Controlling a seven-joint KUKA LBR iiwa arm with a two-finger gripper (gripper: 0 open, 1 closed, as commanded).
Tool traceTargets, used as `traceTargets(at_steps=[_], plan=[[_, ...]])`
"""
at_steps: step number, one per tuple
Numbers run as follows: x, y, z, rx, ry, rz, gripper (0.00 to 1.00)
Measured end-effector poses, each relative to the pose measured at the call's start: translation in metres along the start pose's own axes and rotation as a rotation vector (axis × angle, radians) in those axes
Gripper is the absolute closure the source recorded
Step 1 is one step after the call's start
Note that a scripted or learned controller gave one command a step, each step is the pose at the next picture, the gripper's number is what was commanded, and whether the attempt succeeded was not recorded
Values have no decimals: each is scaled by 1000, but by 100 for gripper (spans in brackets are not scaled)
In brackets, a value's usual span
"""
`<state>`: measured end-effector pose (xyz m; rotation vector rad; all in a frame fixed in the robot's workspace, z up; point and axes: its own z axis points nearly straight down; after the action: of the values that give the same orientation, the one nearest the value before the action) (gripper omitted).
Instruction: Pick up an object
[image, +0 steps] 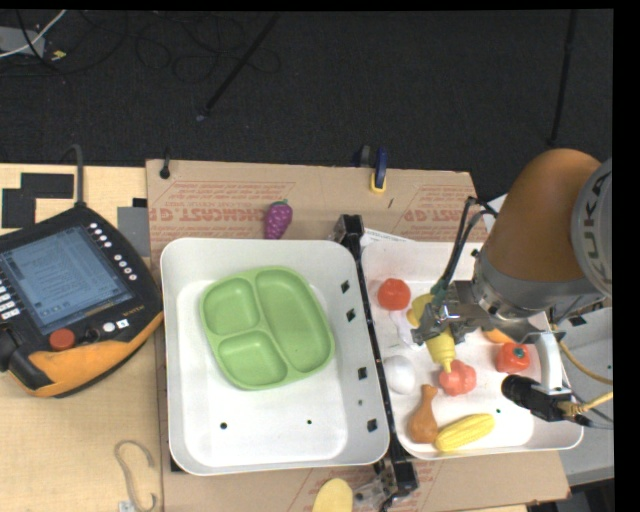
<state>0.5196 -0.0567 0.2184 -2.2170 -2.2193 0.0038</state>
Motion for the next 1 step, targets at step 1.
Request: traceTargets(at_steps=[1], plan=[[-5, 10, -17, -4, -1, 1, 100]])
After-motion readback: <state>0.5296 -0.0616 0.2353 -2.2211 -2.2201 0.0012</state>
